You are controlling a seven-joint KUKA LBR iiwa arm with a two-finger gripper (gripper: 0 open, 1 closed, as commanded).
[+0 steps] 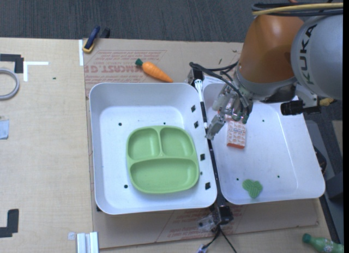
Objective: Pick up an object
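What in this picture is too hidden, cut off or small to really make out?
- Gripper, camera view: the arm's bulk covers it, so whether it touches the small orange-and-white item is unclear.
- Right bin: its far part is hidden by the arm.
- Green bottle-like thing: cut off by the bottom edge.
- Small green object: too small to identify.

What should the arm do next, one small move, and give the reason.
Probably lower the end effector a little, straight down onto the orange and white packet. It hangs just above the packet's top edge in the right bin, and nothing shows between its fingers, so a short descent looks like the nearest way to a grasp.
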